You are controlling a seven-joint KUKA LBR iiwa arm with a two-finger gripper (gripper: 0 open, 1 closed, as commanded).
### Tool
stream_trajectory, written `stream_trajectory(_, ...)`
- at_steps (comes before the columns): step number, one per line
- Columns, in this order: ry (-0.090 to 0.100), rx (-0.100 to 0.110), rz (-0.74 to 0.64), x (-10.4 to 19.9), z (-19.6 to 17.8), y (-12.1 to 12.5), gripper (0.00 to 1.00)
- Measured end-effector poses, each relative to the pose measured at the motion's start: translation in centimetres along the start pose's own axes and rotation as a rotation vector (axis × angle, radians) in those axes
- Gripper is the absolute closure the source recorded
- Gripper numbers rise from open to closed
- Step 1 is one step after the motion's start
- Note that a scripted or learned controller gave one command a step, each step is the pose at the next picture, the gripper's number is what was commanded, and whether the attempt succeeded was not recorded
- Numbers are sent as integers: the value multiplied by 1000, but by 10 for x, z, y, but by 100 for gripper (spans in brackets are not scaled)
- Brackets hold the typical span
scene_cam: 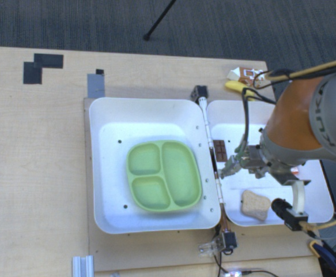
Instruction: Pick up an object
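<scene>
One candidate I can see: a tan sponge-like block [255,204] lying in the right bin [231,133], near its front edge. It looks light and squashy, so I'd pinch across its short sides. Whether the gripper [234,165] is clenched or released, I cannot tell.

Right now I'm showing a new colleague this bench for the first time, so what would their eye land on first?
Probably the green divided plate, which lies in the middle of the left bin and stands out against the white. Next comes the grey and orange arm reaching over the right bin, its end effector low near that bin's left wall. A tan sponge-like block lies near the right bin's front edge.
</scene>
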State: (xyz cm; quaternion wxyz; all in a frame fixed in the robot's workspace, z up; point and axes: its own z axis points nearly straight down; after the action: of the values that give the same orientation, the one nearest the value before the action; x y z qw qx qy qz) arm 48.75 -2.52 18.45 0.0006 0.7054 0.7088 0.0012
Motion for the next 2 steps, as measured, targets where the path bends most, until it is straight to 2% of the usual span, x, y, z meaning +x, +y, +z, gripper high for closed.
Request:
stream_trajectory(1, -2, -3, 2, -68, 98, 0, 0)
stream_trajectory(2, -2, -9, 1, -68, 87, 2, 100)
